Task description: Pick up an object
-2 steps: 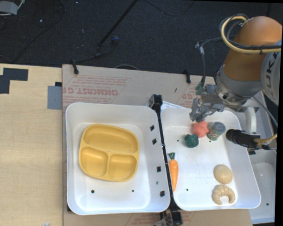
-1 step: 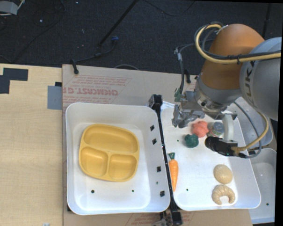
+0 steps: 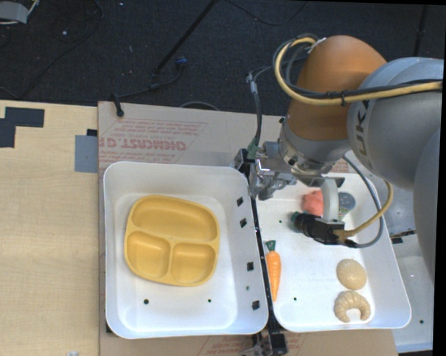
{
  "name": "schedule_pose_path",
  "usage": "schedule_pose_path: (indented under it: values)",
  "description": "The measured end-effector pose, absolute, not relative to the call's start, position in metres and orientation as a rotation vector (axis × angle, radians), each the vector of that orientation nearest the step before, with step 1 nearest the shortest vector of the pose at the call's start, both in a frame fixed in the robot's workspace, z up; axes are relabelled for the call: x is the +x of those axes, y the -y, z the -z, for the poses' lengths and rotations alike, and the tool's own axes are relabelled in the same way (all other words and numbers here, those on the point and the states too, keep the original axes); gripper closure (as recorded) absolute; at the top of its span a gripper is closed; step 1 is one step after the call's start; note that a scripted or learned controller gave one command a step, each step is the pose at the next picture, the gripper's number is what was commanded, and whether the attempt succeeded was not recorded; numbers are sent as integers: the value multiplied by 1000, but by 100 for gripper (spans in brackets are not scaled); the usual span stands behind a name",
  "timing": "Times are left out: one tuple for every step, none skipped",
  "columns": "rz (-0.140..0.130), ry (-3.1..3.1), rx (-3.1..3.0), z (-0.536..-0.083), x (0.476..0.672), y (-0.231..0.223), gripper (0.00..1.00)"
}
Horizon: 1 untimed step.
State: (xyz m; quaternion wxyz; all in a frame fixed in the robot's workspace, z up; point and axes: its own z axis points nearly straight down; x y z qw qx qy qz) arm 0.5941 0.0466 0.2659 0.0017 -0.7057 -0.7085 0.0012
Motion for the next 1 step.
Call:
schedule_pose_path:
  values:
    - [-4,2225,-2212,-251,598,-106,100]
